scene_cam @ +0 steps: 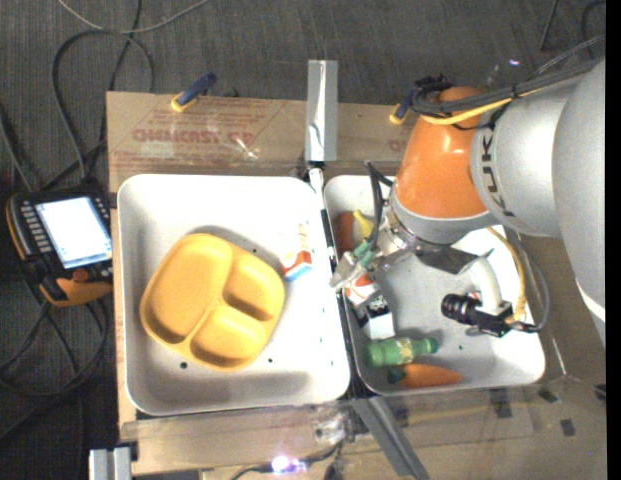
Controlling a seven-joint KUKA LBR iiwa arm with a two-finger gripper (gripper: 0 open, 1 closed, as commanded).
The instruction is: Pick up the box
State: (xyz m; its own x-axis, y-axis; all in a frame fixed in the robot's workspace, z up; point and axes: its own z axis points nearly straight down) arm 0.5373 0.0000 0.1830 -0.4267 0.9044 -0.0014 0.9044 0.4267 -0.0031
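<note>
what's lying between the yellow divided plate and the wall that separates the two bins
In the camera view, a small red, white and blue box lies on the left bin's floor, between the yellow plate and the dividing wall.

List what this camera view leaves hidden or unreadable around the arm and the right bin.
- Gripper: too small and cluttered to tell its finger state.
- Box: small, partly under the gripper; its label is unreadable.
- Right bin: its upper part is covered by the arm.
- Red and white item by the yellow tray: too small to identify.
</note>
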